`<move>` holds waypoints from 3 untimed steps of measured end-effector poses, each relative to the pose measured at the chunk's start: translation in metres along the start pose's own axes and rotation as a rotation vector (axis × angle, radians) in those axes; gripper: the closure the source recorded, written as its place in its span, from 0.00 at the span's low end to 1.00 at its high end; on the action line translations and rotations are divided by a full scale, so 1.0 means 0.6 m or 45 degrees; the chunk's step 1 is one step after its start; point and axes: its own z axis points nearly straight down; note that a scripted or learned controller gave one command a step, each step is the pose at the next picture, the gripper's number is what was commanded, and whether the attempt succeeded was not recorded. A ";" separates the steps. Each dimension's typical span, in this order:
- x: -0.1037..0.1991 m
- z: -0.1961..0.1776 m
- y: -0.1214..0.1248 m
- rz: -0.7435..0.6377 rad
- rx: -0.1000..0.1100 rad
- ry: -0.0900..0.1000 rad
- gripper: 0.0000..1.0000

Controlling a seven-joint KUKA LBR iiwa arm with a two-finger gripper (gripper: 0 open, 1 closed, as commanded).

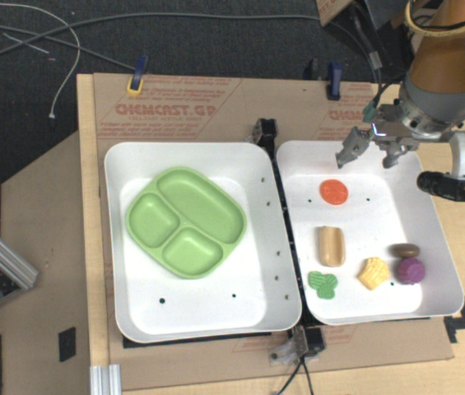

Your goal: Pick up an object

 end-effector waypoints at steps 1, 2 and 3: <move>0.000 -0.005 0.002 -0.001 -0.008 -0.001 0.00; 0.008 0.079 -0.013 -0.001 -0.003 0.000 0.00; 0.017 0.151 -0.003 -0.002 -0.006 -0.001 0.00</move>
